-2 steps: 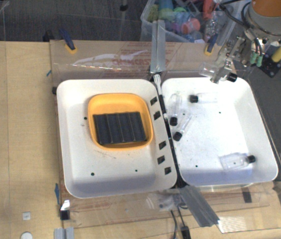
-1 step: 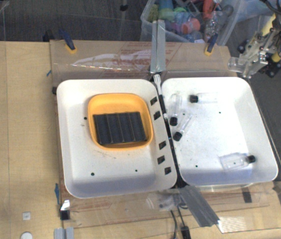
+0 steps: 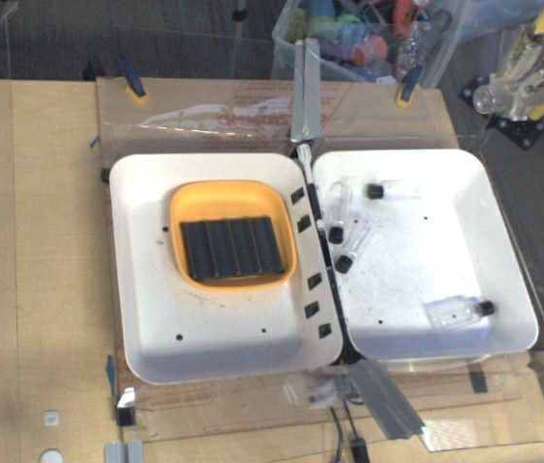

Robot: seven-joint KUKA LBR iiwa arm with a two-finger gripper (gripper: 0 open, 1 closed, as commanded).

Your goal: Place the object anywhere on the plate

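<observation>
An orange-yellow plate with rounded corners rests in the left white bin. A black, ridged rectangular object lies flat on the plate and covers most of its lower half. It sits wholly inside the plate's rim.
The right white bin holds several small clear bottles with black caps: one at the back, one at the front right, and others near the divider. A box of coloured toys stands behind the bins. A metal mechanism sits at far right.
</observation>
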